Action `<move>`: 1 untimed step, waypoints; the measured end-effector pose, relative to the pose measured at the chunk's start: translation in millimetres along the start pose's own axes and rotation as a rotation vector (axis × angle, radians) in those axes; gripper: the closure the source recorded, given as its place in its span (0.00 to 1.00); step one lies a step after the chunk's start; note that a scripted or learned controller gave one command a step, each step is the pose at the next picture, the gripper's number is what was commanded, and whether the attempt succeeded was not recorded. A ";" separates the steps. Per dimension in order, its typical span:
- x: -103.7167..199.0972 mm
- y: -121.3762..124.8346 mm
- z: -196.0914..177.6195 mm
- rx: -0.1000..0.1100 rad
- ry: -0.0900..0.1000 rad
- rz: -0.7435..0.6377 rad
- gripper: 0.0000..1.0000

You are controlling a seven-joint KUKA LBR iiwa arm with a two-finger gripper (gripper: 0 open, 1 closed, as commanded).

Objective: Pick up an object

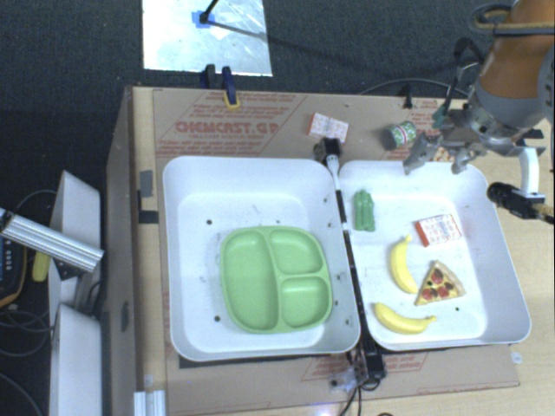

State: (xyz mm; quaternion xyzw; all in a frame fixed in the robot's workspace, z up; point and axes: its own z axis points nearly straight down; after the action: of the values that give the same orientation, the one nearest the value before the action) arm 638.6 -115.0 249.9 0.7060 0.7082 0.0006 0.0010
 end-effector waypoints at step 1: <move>-11.2 -58.4 155.6 0.000 0.000 0.001 0.00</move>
State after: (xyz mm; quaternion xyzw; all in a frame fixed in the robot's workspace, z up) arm 580.5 -126.5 94.2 0.7064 0.7078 0.0007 0.0010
